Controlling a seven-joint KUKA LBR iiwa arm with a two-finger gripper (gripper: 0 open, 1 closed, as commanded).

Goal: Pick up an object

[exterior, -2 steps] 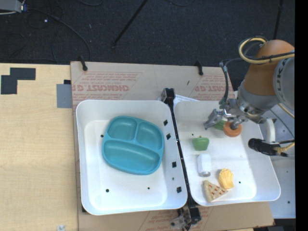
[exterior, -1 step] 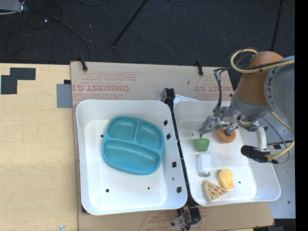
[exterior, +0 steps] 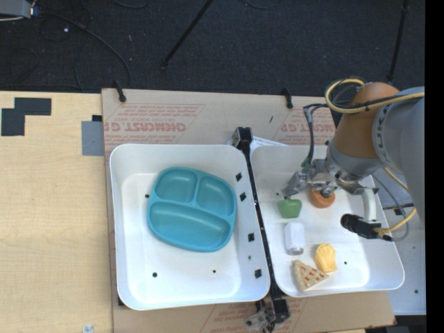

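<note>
The gripper (exterior: 295,186) hangs just above the green pepper (exterior: 290,207) in the right bin (exterior: 388,276); whether it is apart or together, I cannot tell. Right of the pepper lies an orange fruit (exterior: 322,198); below it a white cylinder (exterior: 295,236); the blue plate (exterior: 191,209) sits well left.

Two white bins (exterior: 132,186); one teal divided plate (exterior: 191,209); five small items (right bin).
</note>
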